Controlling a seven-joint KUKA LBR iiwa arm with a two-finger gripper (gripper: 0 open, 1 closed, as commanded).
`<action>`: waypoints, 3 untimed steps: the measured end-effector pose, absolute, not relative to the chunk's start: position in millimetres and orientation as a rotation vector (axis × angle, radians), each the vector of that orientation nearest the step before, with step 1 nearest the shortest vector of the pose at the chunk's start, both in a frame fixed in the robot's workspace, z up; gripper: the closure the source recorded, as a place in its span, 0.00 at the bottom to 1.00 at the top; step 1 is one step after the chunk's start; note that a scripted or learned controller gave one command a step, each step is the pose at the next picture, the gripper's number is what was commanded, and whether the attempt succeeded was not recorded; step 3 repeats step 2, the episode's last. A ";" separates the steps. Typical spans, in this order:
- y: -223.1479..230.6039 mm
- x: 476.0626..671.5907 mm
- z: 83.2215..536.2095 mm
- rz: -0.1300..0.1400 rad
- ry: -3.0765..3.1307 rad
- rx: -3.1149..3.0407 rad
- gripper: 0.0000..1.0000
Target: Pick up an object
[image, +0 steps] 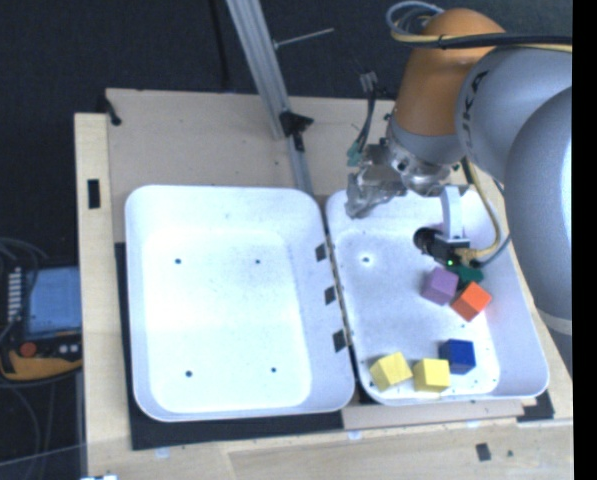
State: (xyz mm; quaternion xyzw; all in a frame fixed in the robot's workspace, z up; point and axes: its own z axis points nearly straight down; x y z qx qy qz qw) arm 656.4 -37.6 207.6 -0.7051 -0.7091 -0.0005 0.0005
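Camera view showed the right bin on the counter holding five small blocks: purple block and orange block touching each other mid-bin, blue block nearer the front wall, two yellow blocks side by side at the front edge. Left bin carried nothing I could see.

Handling guess: the blocks looked rigid, light, flat-faced, probably not slippery or fragile. Best grip would be across two opposite flat faces. Blue block stood apart from its neighbours, so it seemed the cleanest pick. Purple/orange pair was touching, little finger clearance between them.

End effector sat at the right bin's back-left corner, well apart from every block, nothing visibly between its tips. Couldn't tell whether it was apart or together; metal parts blurred into one shape at that angle.
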 end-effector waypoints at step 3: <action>49.9 628.3 215.3 0.001 -2.227 -2.211 1.00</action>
